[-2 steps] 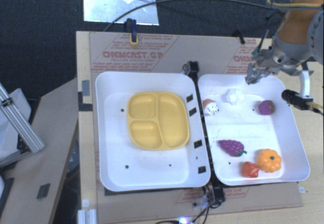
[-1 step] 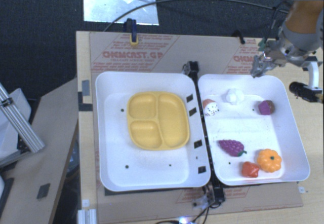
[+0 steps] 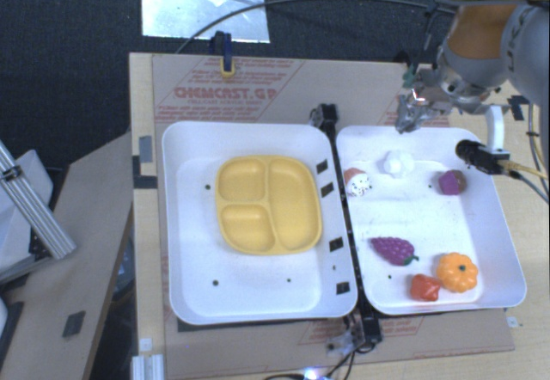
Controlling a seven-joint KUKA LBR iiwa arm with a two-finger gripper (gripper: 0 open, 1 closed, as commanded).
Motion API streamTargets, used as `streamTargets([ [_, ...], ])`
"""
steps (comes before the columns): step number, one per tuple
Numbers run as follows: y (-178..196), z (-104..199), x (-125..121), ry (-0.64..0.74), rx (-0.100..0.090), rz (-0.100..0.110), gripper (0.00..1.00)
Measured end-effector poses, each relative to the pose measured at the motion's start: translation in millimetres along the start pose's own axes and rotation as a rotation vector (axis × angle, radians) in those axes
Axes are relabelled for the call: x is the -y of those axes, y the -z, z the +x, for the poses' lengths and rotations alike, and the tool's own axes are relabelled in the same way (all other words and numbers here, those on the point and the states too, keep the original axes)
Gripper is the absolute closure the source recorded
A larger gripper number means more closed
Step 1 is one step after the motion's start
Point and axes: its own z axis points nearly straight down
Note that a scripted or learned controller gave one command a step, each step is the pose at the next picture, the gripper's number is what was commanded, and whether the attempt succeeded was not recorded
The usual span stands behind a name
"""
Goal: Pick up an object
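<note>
Red pepper point(image 3: 424, 287) and orange pumpkin point(image 3: 457, 272) sit at right bin's point(image 3: 494, 223) near edge; purple grapes point(image 3: 392, 248) just beyond. Yellow tray point(image 3: 266, 203) fills left bin point(image 3: 189, 198). Claw point(image 3: 412, 118) hangs above right bin's far rim, grasping nothing; finger state unclear.

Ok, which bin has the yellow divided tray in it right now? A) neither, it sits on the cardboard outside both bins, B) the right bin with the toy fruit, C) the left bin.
C: the yellow divided tray lies flat in the left bin, while the purple grapes and orange pumpkin are in the right bin.
</note>
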Motion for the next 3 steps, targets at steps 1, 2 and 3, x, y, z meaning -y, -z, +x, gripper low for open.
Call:
streamTargets([
  [1, -9.3, 55.4, 5.2, -0.001, 0.001, 0.001, 1.00],
  [2, -11.4, 108.8, 15.9, 0.000, 0.000, 0.002, 1.00],
  [3, -2.8, 156.7, 8.0, 0.000, 0.000, -0.002, 1.00],
])
